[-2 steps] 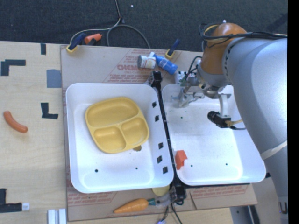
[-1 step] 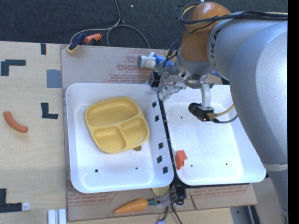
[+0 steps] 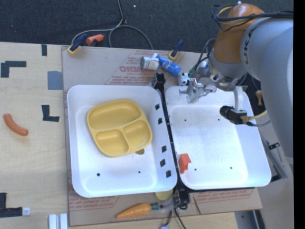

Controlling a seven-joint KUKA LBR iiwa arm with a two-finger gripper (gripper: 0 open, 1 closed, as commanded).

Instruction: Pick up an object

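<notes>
A yellow divided plate (image 3: 119, 127) lies in the left white bin (image 3: 81, 175), with a small brownish thing (image 3: 139, 151) peeking out from under its near edge. My gripper (image 3: 193, 93) hangs over the far left corner of the right white bin (image 3: 248, 175), just above the bin's rim. Nothing shows in it. The grey arm with its orange band (image 3: 236, 30) comes in from the upper right.
An orange clip (image 3: 184, 162) sits on the divider between the bins. A blue and white bottle (image 3: 161, 63) lies behind the bins. A carrot (image 3: 135, 210) lies at the front edge. An orange sausage (image 3: 15, 124) rests on the wooden bench at far left.
</notes>
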